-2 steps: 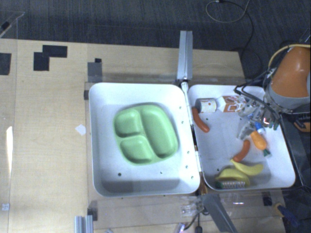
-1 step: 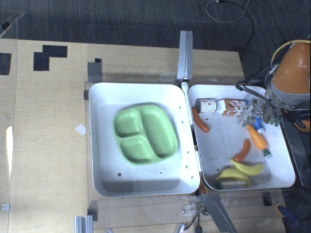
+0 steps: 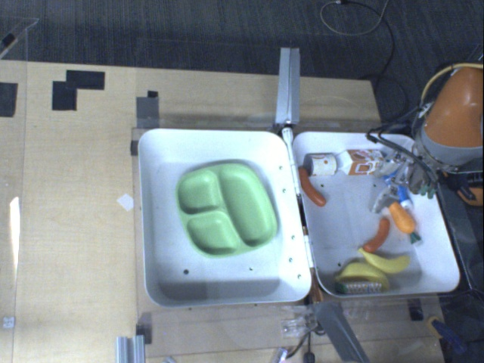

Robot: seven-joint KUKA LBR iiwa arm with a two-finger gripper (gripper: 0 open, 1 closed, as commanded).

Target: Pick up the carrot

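Carrot [image 3: 402,219] is lying near the right bin's [image 3: 446,274] right wall, just under the end effector [image 3: 393,195]. You're hovering over it, likely lining up a grasp. Finger state: can't tell. Sausage [image 3: 376,236] is crowding its lower-left side.

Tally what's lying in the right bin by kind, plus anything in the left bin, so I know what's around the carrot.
Carrot: 1, under the gripper
Sausages: 2, one by the divider, one lower down
Banana: 1
Corn cob: 1
Bottle: 1, lying on its side
Green divided plate: 1, in the left bin
Total: 7
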